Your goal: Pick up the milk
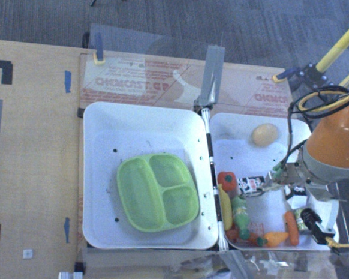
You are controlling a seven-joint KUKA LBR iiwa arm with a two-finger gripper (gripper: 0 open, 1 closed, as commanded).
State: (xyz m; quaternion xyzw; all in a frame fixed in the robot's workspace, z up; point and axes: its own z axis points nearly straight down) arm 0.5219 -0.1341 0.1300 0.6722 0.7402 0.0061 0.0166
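Two shallow white bins noted first: left bin (94, 160) and right bin (234, 149), side by side on the bench. Saw the grey arm (336, 142) next, reaching in from the right of the camera view over the right bin's far half. Found a green divided plate (157, 192) lying flat in the left bin, of no concern to the task.

Counted a scatter of small toy foods in the right bin: a pale round piece (264, 134) near the top, a banana (225, 209) along the left wall, a carrot (292, 228) towards the lower right, a red piece (226, 181) above the banana.

Placed the milk (250, 185), a small white carton with dark print, on its side near the middle of the right bin, just right of the red piece. Read its long axis as running roughly left to right, tilted slightly upward towards the gripper (278, 179).

Placed the gripper just beside the carton's right end, so the milk lay to its left in the view. Could not tell touching from apart, nor whether the gripper was wide, narrow or clamped on the carton. Judged the pick unconfirmed.
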